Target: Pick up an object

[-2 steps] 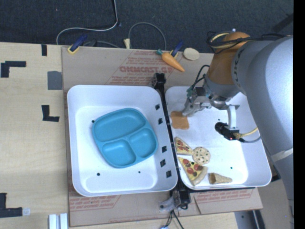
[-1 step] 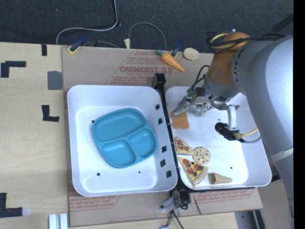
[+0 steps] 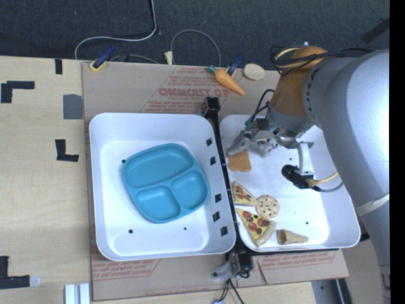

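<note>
My gripper [image 3: 245,144] hangs low over the upper left part of the right bin [image 3: 335,198], at the end of the grey arm with its orange band. Just below its tip and close to it lies a tan bread-like slice [image 3: 240,163]; I cannot tell whether they touch. Further down the bin lie a pizza slice [image 3: 242,194], a round cookie [image 3: 267,206], a second pizza slice [image 3: 256,227] and a small tan wedge [image 3: 291,237]. Nothing shows as held by the gripper.
The left bin [image 3: 104,170] holds a blue divided plate [image 3: 166,181]. Behind the bins, on the cardboard, lie a toy carrot [image 3: 229,82] and a pale round piece [image 3: 254,72]. A black fitting with a yellow cable [image 3: 302,177] hangs off the wrist over the right bin.
</note>
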### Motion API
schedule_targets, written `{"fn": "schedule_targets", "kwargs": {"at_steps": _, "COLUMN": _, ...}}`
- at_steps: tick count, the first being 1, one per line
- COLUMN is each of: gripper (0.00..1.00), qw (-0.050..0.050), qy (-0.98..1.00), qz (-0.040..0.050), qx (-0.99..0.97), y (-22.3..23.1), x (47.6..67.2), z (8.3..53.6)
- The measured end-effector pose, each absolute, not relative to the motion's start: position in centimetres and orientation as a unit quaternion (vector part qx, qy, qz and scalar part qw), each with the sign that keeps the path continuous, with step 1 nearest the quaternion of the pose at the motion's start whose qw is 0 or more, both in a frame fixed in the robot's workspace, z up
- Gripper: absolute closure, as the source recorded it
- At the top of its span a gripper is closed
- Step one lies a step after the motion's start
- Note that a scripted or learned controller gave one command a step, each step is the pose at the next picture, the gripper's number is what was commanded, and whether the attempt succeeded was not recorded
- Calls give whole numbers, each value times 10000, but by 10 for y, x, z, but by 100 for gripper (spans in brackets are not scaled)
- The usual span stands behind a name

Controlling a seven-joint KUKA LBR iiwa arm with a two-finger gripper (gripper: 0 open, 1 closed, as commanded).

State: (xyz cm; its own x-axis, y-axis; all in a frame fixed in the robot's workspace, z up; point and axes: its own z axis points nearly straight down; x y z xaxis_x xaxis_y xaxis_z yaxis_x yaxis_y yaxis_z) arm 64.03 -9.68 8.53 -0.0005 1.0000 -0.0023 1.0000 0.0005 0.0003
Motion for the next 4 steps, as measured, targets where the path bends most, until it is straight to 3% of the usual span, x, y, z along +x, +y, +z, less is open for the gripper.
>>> {"fn": "schedule_targets", "kwargs": {"at_steps": 1, "gripper": 0, "qw": 6, "qy": 7079, "qz": 4, "qx": 7063, "y": -98, "x": 654, "z": 86}}
{"fn": "schedule_targets", "kwargs": {"at_steps": 2, "gripper": 0, "qw": 24, "qy": 7079, "qz": 8, "qx": 7063, "y": -101, "x": 642, "z": 86}}
{"fn": "schedule_targets", "kwargs": {"at_steps": 3, "gripper": 100, "qw": 27, "qy": 7085, "qz": 17, "qx": 7057, "y": -100, "x": 643, "z": 97}}
{"fn": "schedule_targets", "kwargs": {"at_steps": 4, "gripper": 0, "qw": 25, "qy": 7084, "qz": 11, "qx": 7058, "y": -100, "x": 642, "z": 97}}
